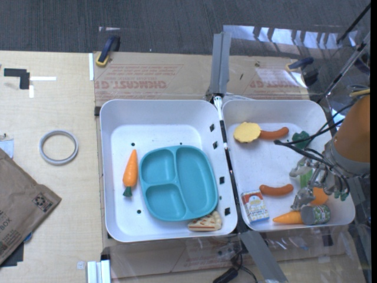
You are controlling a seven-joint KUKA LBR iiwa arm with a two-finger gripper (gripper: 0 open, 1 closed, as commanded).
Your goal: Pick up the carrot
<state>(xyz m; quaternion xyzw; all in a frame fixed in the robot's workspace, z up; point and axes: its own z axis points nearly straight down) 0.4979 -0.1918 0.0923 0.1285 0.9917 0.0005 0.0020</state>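
An orange carrot with a dark green top lies lengthwise at the left side of the left bin, beside a teal divided plate. A second carrot-like orange piece lies at the front of the right bin, next to a grey can. My gripper hangs over the right side of the right bin, just above the can and another orange item. It is far from the left bin's carrot. Cables and wrist parts clutter its tip.
The right bin also holds a yellow piece, two sausages, a green item and a small carton. A waffle-like piece lies at the left bin's front. A tape ring sits on the bench to the left.
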